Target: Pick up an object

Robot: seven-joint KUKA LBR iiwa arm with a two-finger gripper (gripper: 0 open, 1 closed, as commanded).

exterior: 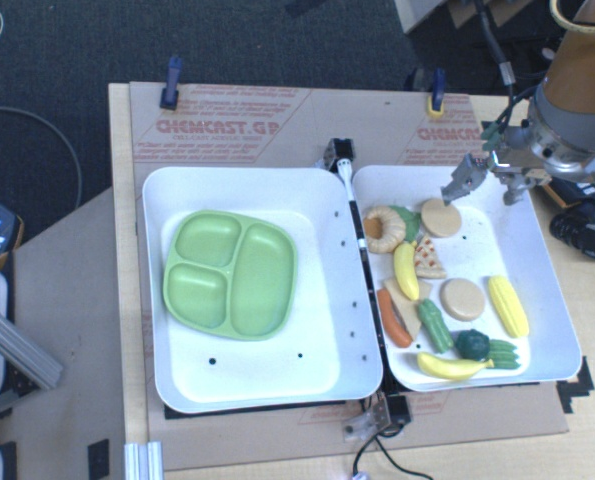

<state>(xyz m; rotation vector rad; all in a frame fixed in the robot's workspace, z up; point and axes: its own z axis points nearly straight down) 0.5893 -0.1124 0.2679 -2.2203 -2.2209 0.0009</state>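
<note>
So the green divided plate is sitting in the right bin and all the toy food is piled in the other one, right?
Not quite. The camera view shows the green divided plate in the left bin; the toy food is piled in the other one, the right bin.

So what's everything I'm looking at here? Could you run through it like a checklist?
Surface: brown board bearing two white bins, left bin and right bin.
Job's things: toy food in the right bin, including a donut, corn cob, carrot, bananas.
Clutter: green divided plate in the left bin.
Grippers: gripper over the right bin's far edge, holding nothing seen.
Cables: black cable behind the arm.
Surroundings: dark carpet; blue clamps.
</note>
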